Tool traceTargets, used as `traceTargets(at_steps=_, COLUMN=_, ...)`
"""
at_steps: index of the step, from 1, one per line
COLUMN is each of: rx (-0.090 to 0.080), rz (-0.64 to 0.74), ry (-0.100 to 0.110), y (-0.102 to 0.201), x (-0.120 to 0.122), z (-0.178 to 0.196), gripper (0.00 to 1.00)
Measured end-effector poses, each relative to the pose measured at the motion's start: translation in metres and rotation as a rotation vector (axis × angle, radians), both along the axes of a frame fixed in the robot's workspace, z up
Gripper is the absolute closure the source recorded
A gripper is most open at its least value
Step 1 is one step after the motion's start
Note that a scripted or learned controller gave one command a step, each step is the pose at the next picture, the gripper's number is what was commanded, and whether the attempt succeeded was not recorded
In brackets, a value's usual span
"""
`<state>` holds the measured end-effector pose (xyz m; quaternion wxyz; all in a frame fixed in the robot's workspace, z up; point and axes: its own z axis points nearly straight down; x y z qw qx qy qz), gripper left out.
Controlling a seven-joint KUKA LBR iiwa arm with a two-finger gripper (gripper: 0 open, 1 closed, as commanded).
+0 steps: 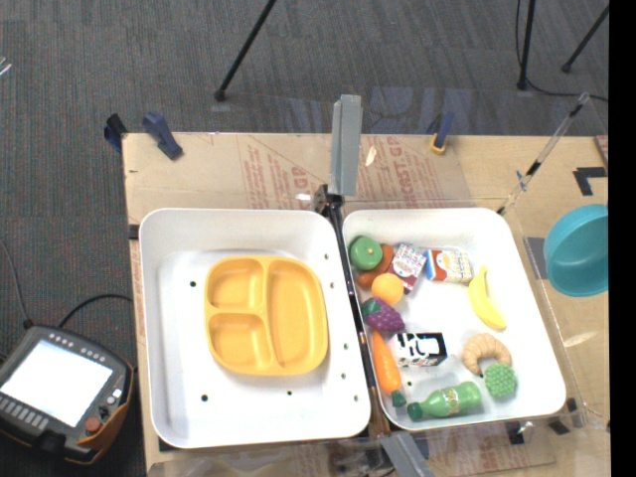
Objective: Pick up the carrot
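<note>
The carrot (386,363) is orange with a green stem end. It lies lengthwise along the left wall of the right bin (517,237), near the front. Purple grapes (384,317) sit just behind it and a black-and-white carton (420,349) lies to its right.
The right bin also holds a green apple (365,253), an orange (388,288), two small snack packs (432,262), a banana (486,299), a croissant (486,350), a green bumpy fruit (500,381) and a green bottle (444,401). A yellow divided plate (266,315) lies in the left bin (169,246). A teal bowl (579,249) stands at the right.
</note>
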<state>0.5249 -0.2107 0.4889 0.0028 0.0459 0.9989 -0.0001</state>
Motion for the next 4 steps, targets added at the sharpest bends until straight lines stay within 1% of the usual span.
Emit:
traceTargets(at_steps=1, rx=0.007, rz=0.233, ry=0.015, y=0.0, x=-0.037, z=-0.184, gripper=1.0)
traceTargets(at_steps=2, rx=-0.002, rz=0.444, ry=-0.001, y=0.001, x=0.003, z=-0.023, gripper=1.0)
traceTargets(at_steps=3, rx=0.01, rz=0.613, ry=0.015, y=0.031, x=-0.028, z=-0.175, gripper=1.0)
traceTargets(at_steps=4, rx=-0.003, rz=0.898, ry=0.0, y=0.0, x=-0.017, z=-0.06, gripper=1.0)
